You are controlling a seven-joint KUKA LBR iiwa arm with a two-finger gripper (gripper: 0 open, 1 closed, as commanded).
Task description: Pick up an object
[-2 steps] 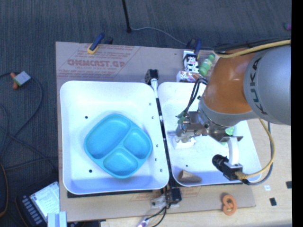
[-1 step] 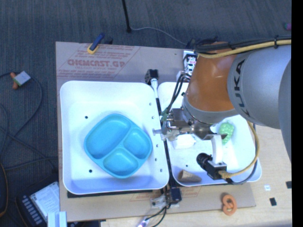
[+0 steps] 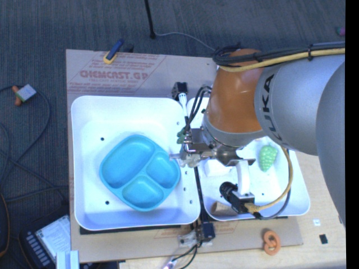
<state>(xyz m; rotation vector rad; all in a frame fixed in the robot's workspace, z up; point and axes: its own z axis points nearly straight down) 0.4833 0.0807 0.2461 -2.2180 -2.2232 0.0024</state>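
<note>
Your arm (image 3: 247, 100) crowds the divide between bins, so a descent there risks striking the rims; the blue divided plate (image 3: 140, 171) lies in the left bin (image 3: 84, 116), the green toy (image 3: 268, 157) in the right; you cannot tell the tool's (image 3: 193, 153) state

Blue plate (image 3: 140, 172) fills the left bin's (image 3: 90, 111) middle; bare floor rings it, widest along the top.

- The grey arm (image 3: 305, 102) reaches in from the right, high in the view
- Its orange band (image 3: 235, 102) sits above the wrist, which points steeply downward
- The gripper (image 3: 188, 153) hangs low, its metal parts poking out leftward
</note>
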